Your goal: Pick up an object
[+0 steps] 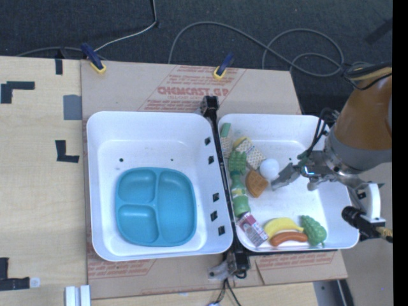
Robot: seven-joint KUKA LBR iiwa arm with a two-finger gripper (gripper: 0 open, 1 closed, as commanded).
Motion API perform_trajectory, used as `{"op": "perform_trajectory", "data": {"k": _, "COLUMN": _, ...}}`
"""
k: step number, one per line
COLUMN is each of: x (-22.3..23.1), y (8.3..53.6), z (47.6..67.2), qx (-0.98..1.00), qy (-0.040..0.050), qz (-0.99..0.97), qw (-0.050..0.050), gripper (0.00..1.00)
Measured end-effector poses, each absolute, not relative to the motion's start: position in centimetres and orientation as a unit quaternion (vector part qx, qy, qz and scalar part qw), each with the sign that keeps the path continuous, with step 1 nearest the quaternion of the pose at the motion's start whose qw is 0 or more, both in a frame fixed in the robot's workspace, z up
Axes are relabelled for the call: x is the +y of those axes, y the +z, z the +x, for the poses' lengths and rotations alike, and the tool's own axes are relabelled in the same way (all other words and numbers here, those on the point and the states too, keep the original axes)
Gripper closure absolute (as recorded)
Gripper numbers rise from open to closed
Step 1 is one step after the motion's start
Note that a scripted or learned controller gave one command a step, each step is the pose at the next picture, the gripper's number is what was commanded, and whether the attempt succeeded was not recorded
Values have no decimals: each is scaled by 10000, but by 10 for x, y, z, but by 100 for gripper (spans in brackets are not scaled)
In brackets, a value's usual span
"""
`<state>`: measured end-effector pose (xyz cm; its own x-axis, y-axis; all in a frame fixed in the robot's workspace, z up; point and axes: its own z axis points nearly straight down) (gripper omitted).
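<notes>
Gripper [280,180] is hanging low in the right bin [331,199], fingertips nearing the white ball [270,167] at its 11 o'clock; finger spread unreadable. Brown bread piece [256,183] is lying at its 9 o'clock.

my arm [363,123]: cut off by the right edge, upper links out of sight
my hand [285,177]: too small and dark to tell how the fingers stand
right bin [280,129]: right wall hidden under my wrist
green toys [237,164]: stacked along the divider, shapes too small to name
packet [252,228]: print unreadable
</notes>
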<state>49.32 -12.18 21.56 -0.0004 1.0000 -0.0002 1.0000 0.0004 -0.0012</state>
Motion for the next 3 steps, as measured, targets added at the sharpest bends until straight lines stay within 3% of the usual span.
{"op": "perform_trajectory", "data": {"k": 1, "x": -105, "y": 87, "z": 548, "qx": -7072, "qy": -19, "qz": -7070, "qw": -51, "gripper": 0}}
{"op": "perform_trajectory", "data": {"k": 2, "x": -106, "y": 96, "z": 547, "qx": -7070, "qy": -9, "qz": -7072, "qw": -40, "gripper": 100}}
{"op": "perform_trajectory", "data": {"k": 3, "x": -56, "y": 184, "z": 538, "qx": -7078, "qy": 1, "qz": -7064, "qw": 3, "gripper": 100}}
